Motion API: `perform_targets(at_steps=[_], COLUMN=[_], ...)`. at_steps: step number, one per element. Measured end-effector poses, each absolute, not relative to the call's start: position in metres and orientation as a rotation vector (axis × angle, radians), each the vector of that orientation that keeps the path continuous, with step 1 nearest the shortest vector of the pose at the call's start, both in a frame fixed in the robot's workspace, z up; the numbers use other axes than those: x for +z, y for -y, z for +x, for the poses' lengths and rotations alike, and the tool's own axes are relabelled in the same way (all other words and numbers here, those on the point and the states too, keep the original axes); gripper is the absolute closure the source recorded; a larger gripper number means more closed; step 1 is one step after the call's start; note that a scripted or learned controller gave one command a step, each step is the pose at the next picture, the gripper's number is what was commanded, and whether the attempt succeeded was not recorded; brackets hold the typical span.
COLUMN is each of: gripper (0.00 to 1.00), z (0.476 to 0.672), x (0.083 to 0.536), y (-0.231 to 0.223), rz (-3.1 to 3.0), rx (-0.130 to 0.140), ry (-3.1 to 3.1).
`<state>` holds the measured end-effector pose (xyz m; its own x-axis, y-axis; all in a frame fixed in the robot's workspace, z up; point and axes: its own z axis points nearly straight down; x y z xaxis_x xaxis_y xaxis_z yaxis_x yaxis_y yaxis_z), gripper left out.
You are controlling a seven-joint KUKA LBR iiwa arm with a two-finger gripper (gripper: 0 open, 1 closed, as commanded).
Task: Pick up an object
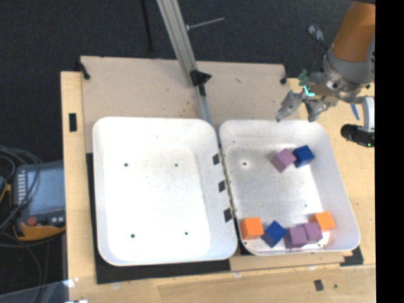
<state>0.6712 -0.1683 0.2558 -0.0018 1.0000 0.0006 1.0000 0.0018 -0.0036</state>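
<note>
Lying in the right bin [334,175]: two orange, two blue, three purple cubes; fingers [287,109] spread, bare.

An aluminium rail [180,33] slants across the bench [72,169]; left, seemingly a handheld controller [35,201] with cables.

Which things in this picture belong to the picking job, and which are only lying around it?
Part of the job:
gripper, above the far rim of the right bin
purple block touching blue block
near-edge row: orange block, blue block, purple blocks, orange block

Just lying about:
left bin
metal rail
handheld controller
</note>
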Motion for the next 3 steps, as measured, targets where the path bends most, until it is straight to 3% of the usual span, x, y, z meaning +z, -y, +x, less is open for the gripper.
perform_targets(at_steps=[1, 3], gripper=[0.0, 0.0], z=[0.672, 0.673], x=[0.259, 0.162], y=[0.169, 0.16], rz=[-2.218, -2.215], rx=[0.004, 0.006], ry=[2.228, 2.226])
